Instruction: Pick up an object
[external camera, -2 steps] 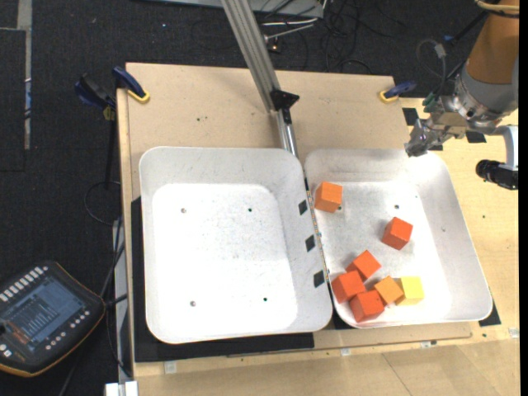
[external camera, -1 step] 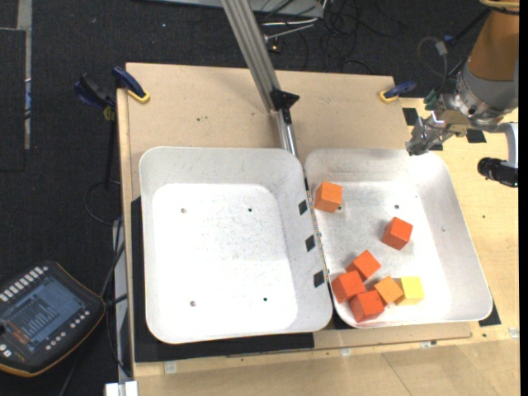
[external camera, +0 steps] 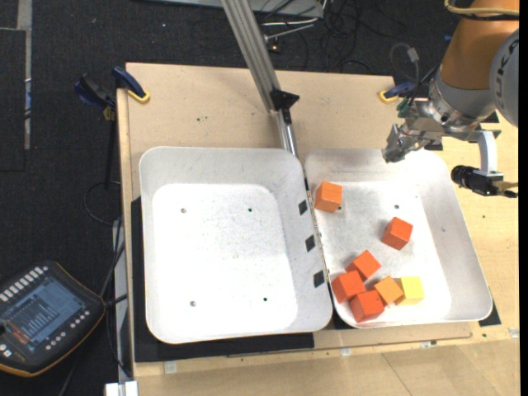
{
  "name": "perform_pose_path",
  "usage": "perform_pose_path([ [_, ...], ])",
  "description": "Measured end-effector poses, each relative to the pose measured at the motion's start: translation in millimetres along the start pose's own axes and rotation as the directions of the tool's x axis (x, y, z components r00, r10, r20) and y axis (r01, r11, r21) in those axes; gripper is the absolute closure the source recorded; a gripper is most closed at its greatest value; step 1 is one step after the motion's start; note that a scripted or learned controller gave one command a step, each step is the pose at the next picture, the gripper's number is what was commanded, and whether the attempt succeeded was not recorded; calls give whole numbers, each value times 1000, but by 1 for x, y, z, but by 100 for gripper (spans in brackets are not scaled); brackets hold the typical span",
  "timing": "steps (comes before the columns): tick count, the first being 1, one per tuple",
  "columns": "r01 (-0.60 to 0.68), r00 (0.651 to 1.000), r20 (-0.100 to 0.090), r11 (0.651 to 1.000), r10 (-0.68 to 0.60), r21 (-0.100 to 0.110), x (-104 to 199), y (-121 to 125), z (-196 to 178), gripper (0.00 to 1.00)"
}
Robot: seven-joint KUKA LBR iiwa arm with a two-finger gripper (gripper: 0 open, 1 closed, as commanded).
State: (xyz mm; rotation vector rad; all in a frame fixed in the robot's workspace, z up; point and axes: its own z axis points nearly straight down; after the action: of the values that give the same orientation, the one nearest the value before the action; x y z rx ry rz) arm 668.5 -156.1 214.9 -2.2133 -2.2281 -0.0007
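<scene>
Blue clamps (external camera: 99, 91) at bench corner; teach pendant (external camera: 41, 313) lower left; cables (external camera: 326, 23) on floor.

No legible text, labels or numbers anywhere. Handheld pendant (external camera: 40, 316) off the bench's lower left corner has a lit screen; its contents are too small to read.

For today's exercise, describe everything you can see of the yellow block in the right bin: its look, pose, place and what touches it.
The yellow block is a small cube with a plain, matte surface; its material cannot be told. It lies flat on the floor of the right bin, near the bin's front edge, at the right end of a cluster of orange blocks. Its left side rests against a lighter orange block. The gripper is far off, at the bin's back edge.
</scene>
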Motion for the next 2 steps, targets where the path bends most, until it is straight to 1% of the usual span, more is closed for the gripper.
perform_pose_path([
  [1, 1, 1000, -1, 1000, -1, -1, 49, -12, -14, 100],
  [2, 1, 1000, -1, 1000, -1, 2, 100, -25, -5, 100],
])
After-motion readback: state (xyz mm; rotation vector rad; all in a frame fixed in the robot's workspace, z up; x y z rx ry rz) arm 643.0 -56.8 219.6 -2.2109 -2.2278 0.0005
